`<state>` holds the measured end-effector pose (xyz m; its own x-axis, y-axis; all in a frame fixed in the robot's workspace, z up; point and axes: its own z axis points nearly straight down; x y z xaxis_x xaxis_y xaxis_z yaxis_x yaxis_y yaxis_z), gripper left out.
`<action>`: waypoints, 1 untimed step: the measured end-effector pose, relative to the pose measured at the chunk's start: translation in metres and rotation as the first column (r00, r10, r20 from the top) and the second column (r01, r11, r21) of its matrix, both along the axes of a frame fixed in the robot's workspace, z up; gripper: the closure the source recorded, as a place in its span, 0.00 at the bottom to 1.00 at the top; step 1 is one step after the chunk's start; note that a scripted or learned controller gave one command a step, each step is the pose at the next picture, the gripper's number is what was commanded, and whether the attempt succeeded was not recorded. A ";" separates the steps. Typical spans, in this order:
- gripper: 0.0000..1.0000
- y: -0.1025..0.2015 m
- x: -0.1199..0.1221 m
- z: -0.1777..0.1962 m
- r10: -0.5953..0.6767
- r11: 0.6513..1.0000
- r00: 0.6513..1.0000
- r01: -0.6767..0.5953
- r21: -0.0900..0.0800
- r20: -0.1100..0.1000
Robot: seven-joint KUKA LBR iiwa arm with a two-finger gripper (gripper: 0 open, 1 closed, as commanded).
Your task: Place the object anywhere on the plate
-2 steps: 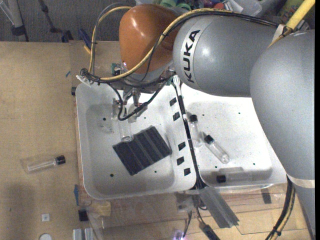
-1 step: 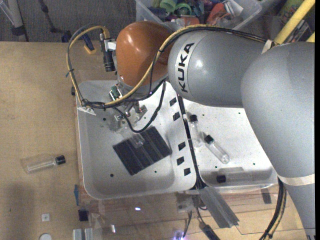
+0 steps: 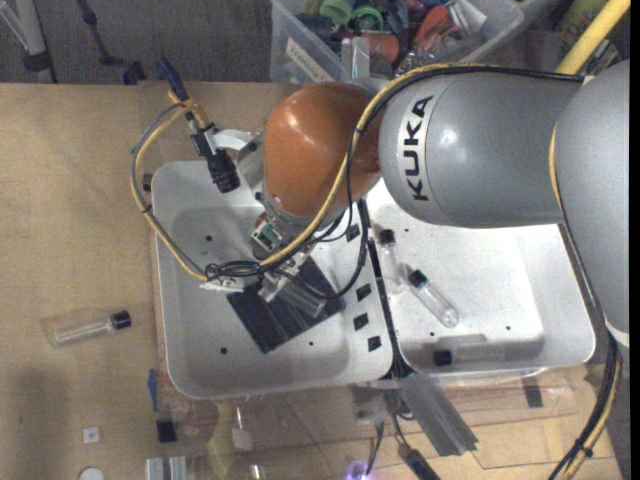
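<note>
A dark square plate (image 3: pixel 268 320) lies tilted in the left bin (image 3: pixel 200 358), near its front right. My gripper (image 3: pixel 283 286) hangs low over the plate's far edge, under the orange wrist band (image 3: pixel 305 148). A clear vial with a black cap (image 3: pixel 432 295) lies in the right bin (image 3: pixel 520 268), near its left wall and well apart from the gripper. The arm's bulk hides the back of both bins.
Another clear vial with a black cap (image 3: pixel 85 325) lies on the bench left of the bins. A second small vial (image 3: pixel 462 350) rests against the right bin's front wall. Yellow and black cables (image 3: pixel 160 148) loop over the left bin. A tub of colourful items (image 3: pixel 400 13) stands behind.
</note>
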<state>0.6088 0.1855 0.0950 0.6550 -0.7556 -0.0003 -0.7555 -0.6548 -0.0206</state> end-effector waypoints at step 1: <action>1.00 0.025 0.035 0.018 0.374 0.927 0.927 -0.374 -0.008 -0.013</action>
